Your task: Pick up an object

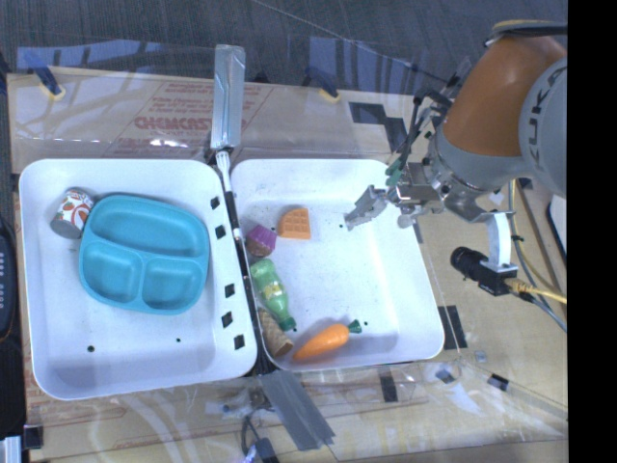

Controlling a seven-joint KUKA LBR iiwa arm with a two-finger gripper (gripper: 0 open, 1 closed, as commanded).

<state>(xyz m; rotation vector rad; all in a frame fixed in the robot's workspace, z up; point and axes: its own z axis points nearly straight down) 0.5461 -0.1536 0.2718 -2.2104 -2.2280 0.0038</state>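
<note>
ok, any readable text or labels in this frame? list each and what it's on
"KU": partial dark lettering on the grey arm, cut off at the frame edge.
Reddish print on the cardboard sheet behind the bins: too blurred to read.
Patterned can beside the blue tray: too small to read.

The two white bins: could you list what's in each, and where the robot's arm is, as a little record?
left bin: blue divided plate, small patterned object at its upper-left edge
right bin: carrot, green bottle, orange wedge, purple piece, brownish item
arm: reaching in from the right
gripper: over right bin's upper right part
</note>
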